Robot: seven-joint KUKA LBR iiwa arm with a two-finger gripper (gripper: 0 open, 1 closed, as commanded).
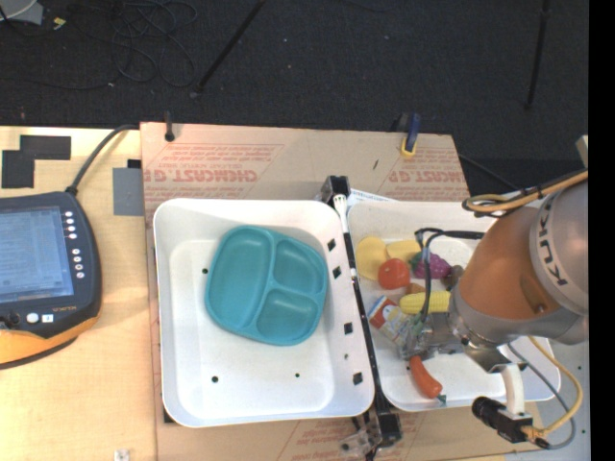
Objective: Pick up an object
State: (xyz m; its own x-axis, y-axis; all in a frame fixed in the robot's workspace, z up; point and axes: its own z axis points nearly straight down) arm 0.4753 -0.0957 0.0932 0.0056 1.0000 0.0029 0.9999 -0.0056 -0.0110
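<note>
Here the arm (524,267) sits low over the right bin (461,397) near the desk's right edge, jaws (420,339) among toy food, state can't tell; orange carrot (424,376) just below them, teal plate (268,284) in left bin (183,353).

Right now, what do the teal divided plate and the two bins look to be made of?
The teal divided plate looks like moulded plastic, one even colour with a dull sheen and rounded compartments. The left bin and right bin look like smooth white plastic too, with soft rounded rims, though that is only a guess.
</note>
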